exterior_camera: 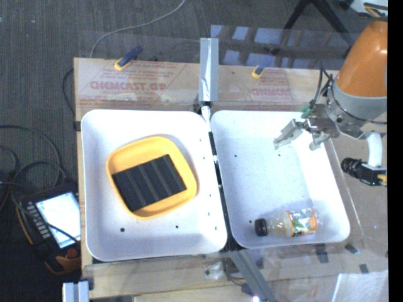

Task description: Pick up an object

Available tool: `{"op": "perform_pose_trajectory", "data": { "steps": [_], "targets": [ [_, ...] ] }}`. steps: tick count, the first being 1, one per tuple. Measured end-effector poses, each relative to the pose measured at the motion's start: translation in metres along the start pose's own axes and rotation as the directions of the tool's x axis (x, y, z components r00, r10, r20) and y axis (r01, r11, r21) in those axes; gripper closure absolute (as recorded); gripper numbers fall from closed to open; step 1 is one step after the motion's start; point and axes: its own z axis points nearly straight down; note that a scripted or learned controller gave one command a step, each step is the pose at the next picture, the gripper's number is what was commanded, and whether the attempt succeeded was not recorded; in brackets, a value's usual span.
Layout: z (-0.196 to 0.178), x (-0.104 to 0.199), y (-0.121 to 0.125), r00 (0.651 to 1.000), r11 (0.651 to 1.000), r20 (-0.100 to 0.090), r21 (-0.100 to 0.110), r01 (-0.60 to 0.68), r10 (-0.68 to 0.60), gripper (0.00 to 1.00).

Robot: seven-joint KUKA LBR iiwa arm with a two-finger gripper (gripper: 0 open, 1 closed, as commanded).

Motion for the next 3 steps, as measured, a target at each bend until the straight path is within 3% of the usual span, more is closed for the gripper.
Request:
{"op": "perform_pose_trajectory", "data": {
  "steps": [1,2,3],
  "targets": [
    [0.024,-0.042,-0.060,1.000,1.000,0.001,0.000,0.016,-0.016,0.00],
    [0.097,0.014,-0.017,0.989,0.989,-0.001,0.000,0.145,-0.145,0.00],
    [0.117,-0.020,-0.076,0.992,0.992,0.000,0.000,0.127,-0.127,0.00]
  ]
}}
